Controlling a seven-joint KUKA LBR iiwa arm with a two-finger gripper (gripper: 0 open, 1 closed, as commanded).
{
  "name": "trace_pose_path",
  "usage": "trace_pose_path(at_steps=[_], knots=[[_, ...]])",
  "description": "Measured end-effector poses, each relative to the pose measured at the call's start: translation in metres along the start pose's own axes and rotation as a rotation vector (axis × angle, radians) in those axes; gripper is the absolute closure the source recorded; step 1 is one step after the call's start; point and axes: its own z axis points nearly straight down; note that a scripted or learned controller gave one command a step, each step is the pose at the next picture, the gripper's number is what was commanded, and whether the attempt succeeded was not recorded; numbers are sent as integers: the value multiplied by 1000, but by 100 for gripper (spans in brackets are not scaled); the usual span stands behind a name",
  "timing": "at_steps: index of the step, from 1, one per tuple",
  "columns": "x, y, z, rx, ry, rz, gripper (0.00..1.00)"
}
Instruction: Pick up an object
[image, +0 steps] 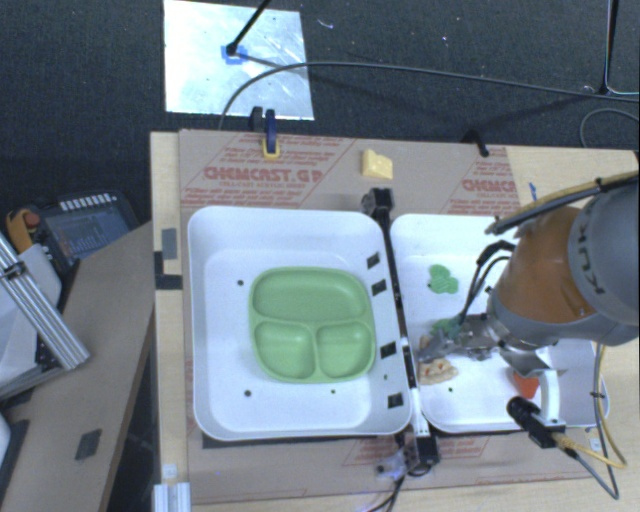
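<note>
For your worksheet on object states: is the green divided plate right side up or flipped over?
Right side up: the green divided plate shows its three hollow compartments facing the camera, lying flat in the left bin.

A green divided plate (308, 324) lies in the left bin (215, 250); yellow block (377, 164) on cardboard (300, 172).

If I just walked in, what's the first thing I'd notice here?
Probably the green plate with three sections, sitting in the middle of the left white bin. Next, the big grey and orange robot arm leaning in from the right over the right white bin, with its gripper low near a tan object by the bin's left wall. A small green object lies just above them.
</note>
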Motion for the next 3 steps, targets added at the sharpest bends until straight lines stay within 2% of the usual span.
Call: trace_pose_path(at_steps=[1,2,3], knots=[[2,4,-14,-11,3,-2,100],[-2,11,-75,-8,-7,-2,100],[-4,10,-139,-9,-7,-2,100]])
